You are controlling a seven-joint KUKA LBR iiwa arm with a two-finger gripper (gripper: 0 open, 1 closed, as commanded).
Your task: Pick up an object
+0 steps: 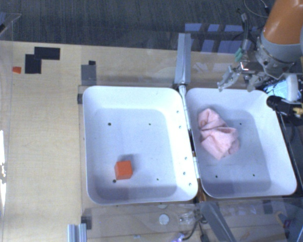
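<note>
Two white bins sit side by side on a wooden bench. A small orange block (123,170) lies in the left bin (96,135), near its front. A crumpled pink cloth (217,133) rests mid-floor in the right bin (278,150). The gripper (237,80) (fingers spread, holding nothing) hangs over that bin's far rim.

Arm enters upper right (orange band showing); gripper (238,83) fingers spread.

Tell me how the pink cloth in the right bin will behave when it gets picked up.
The pink cloth lies crumpled in soft folds, so it is probably floppy and would drape and hang from the tool rather than hold its shape. It looks thin, so likely light. A pinch on one fold may lift only part of it at first.
</note>
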